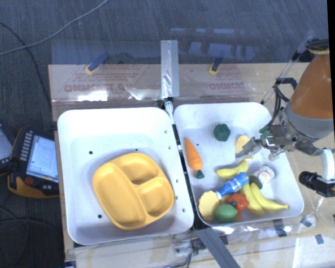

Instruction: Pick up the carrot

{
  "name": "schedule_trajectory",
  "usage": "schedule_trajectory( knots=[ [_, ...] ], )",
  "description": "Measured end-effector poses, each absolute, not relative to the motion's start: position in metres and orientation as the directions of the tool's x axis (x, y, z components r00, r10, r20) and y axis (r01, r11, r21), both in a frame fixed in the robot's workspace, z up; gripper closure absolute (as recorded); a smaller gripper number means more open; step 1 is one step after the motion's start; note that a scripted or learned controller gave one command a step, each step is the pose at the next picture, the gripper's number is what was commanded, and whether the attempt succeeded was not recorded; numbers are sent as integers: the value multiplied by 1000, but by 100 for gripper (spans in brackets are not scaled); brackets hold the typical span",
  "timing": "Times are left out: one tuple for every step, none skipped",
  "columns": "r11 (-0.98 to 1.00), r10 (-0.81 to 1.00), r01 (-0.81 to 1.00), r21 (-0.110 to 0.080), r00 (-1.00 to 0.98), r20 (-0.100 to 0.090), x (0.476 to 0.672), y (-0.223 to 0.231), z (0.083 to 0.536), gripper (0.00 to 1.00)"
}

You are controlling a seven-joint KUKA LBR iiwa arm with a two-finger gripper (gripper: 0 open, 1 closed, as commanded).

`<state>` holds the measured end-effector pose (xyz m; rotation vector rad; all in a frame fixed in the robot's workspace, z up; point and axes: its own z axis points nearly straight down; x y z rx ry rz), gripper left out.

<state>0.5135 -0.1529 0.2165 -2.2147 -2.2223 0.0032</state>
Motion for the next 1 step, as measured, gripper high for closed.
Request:
schedule_trajectory(
  knots=[
    [100, 995, 995, -2, -100, 1, 520, -98, 121, 0]
  ],
)
